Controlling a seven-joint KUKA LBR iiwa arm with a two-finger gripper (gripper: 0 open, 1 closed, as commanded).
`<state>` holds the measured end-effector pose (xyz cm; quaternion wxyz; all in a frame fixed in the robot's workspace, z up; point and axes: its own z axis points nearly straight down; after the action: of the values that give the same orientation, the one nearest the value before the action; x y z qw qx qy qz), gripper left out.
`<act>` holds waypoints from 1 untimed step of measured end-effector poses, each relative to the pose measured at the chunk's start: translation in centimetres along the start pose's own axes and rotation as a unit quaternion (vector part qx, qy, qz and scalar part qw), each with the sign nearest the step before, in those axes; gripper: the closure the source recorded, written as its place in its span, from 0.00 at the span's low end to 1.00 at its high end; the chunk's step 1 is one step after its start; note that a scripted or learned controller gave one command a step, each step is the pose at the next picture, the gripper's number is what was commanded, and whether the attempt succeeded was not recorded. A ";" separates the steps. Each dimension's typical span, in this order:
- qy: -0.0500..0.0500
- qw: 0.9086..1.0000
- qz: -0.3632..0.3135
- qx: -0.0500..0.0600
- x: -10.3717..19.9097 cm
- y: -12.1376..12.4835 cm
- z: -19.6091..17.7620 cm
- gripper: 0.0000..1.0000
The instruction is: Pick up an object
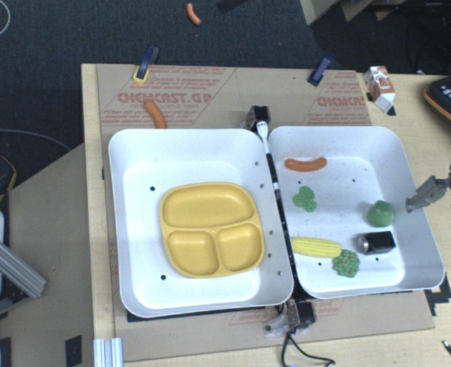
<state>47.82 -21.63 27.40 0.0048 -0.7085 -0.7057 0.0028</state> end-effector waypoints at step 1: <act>-0.002 1.000 -0.002 -0.006 0.1 0.2 -0.6 0.00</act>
<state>48.05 -21.57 27.97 -0.0006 -0.7071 -0.7071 0.0000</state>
